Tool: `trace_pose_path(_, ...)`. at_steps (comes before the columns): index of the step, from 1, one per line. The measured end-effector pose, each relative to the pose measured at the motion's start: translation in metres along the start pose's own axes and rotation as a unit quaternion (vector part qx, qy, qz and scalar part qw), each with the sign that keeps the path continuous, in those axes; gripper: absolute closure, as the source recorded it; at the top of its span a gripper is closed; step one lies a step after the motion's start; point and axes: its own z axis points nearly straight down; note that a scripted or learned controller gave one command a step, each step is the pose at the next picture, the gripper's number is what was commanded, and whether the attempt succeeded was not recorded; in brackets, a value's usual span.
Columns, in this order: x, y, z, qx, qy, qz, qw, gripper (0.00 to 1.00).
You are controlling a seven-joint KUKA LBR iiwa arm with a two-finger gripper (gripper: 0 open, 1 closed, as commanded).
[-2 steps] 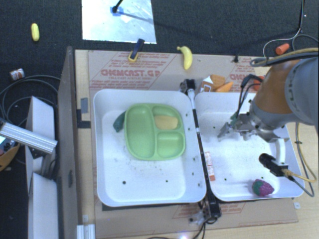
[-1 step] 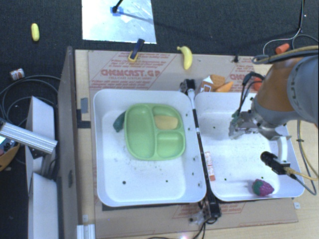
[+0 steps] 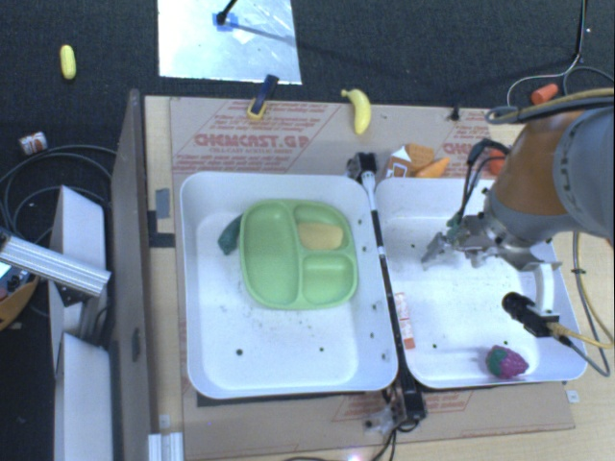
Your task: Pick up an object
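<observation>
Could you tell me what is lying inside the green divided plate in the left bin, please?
A pale yellow object lies in one compartment of the green divided plate. Whatever lies under the plate is covered.

In the right bin [image 3: 423,353] we see lots of bare white floor on the left side. A pink and green toy [image 3: 506,361] sits at its near right corner. In the left bin [image 3: 207,353], a big green tray [image 3: 283,277] fills the middle, with bare floor along the near side.
</observation>
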Motion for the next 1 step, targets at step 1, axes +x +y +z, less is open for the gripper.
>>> trace_pose_path(1, 0.0004, 0.001, -0.0107, -0.001, 0.0, -0.001, 1.0, 1.0)
